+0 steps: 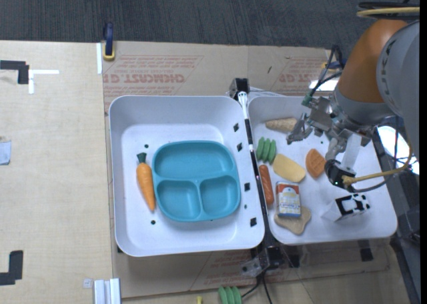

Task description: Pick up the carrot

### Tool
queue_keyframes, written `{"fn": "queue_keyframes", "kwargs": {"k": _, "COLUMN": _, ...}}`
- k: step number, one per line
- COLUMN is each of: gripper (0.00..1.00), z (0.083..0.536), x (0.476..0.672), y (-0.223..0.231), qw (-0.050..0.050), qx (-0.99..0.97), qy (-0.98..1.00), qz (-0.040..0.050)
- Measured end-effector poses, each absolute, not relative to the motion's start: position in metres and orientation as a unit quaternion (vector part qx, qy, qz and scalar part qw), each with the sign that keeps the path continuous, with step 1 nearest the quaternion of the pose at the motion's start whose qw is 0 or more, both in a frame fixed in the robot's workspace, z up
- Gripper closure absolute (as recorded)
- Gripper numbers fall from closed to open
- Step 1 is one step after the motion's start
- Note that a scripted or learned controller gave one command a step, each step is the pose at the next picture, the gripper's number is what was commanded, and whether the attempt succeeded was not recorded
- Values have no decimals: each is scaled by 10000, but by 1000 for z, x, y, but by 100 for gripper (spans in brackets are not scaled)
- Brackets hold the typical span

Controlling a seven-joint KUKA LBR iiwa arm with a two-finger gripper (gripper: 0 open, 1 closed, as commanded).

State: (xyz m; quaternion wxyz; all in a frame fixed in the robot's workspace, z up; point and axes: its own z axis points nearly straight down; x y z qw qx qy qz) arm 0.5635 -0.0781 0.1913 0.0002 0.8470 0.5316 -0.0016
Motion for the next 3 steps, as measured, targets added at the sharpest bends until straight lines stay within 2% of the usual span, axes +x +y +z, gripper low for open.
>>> {"fn": "queue_keyframes", "kwargs": {"k": 1, "gripper": 0, "z": 92, "x": 571, "y": -118, "qw": 0, "qx": 8583, "qy": 5132, "qz": -13}}
{"fn": "queue_keyframes", "kwargs": {"k": 2, "gripper": 0, "z": 91, "x": 628, "y": -103, "qw": -42, "qx": 9457, "qy": 3250, "qz": -78}}
{"fn": "queue_keyframes", "kwargs": {"k": 3, "gripper": 0, "z": 91, "x": 574, "y": -97, "qw": -18, "qx": 8857, "qy": 4643, "qz": -22}}
